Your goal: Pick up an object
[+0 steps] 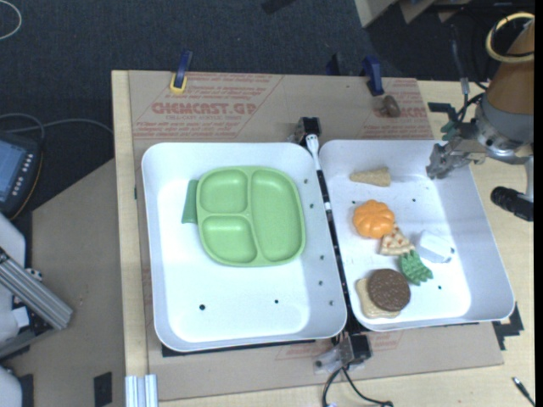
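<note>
At the upper right corner of the right bin (475, 253), the tool (443, 161) hangs; its opening cannot be judged. The nearest object, the tan wedge (371, 176), lies to its left, long axis crosswise, apparently well apart

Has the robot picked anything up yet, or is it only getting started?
Nothing looks picked up yet. The gripper hovers at the right bin's far edge, apart from the toys. The orange pumpkin, cracker and burger patty all lie in that bin. Reaching down, grasping and lifting are all left.
</note>
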Available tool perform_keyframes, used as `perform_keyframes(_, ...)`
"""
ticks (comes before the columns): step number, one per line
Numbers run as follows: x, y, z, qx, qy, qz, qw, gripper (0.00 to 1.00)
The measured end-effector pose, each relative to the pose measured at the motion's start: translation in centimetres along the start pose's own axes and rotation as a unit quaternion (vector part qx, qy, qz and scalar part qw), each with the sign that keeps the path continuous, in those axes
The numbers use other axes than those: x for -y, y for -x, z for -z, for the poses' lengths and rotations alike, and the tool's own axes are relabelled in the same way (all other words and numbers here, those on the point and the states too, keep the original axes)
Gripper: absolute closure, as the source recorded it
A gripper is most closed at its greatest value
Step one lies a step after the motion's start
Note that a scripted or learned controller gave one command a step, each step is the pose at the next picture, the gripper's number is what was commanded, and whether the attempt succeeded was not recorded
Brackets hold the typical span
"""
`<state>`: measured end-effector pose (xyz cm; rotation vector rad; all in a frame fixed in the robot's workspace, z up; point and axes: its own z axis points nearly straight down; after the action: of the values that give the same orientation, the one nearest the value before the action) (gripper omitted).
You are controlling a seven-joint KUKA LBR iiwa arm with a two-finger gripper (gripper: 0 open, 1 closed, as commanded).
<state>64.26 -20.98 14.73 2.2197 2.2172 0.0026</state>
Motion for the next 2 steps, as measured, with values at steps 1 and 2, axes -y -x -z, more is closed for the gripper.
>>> perform_keyframes(1, 0.5, 0.7, 5.1, 0.001, 0.001, 0.001, 1.0000, 1.00)
perform_keyframes(2, 0.4, 0.8, 8.0, 0.000, 0.001, 0.001, 1.0000, 1.00)
